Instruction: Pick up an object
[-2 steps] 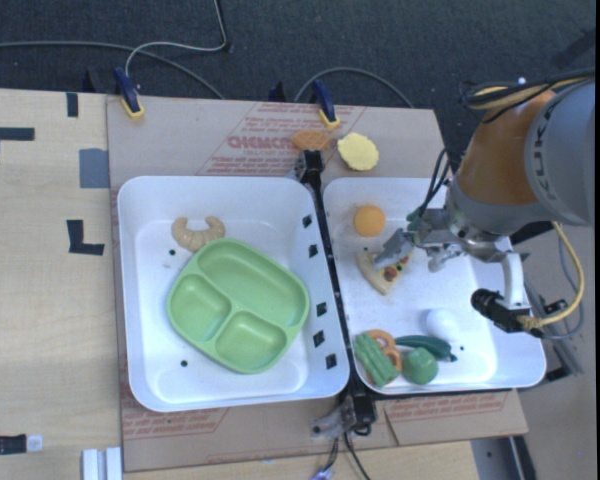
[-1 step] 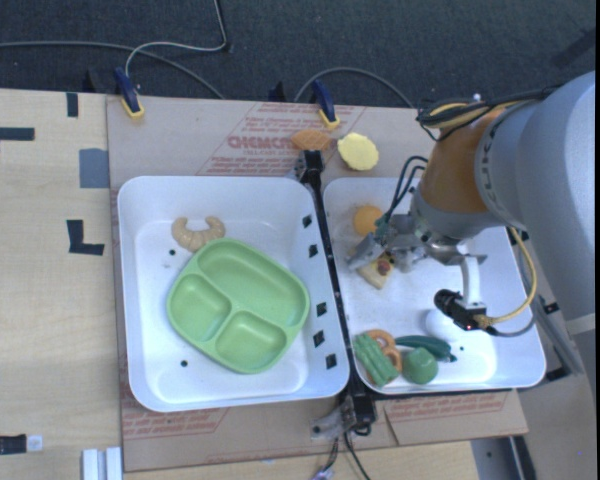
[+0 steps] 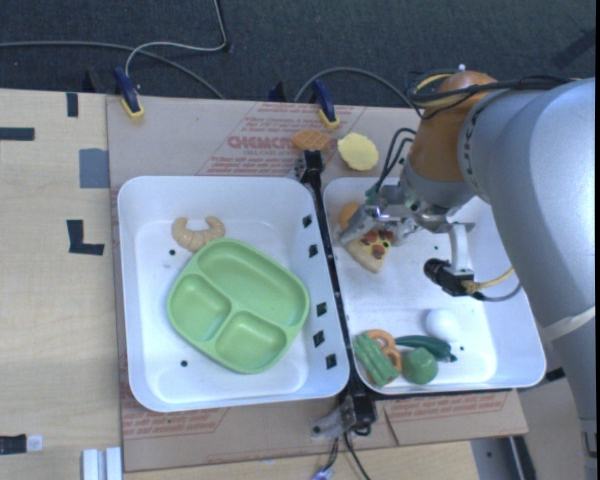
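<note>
My pincer (image 3: pixel 378 224) is low in the right bin (image 3: pixel 500 353), upper-left part, right over the pizza slice (image 3: pixel 371 250), touching or nearly. Can't tell open/closed. Left bin (image 3: pixel 140 268) has a green plate (image 3: pixel 238 304) & croissant (image 3: pixel 197 231).

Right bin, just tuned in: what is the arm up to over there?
The arm's gripper is down in the right bin, over a toy pizza slice near the bin's far left corner. Whether it has the slice between its fingers cannot be told from this view. A white egg and a cluster of green toy vegetables lie at the near edge of that bin. The left bin holds a green divided plate and a toy croissant.
</note>
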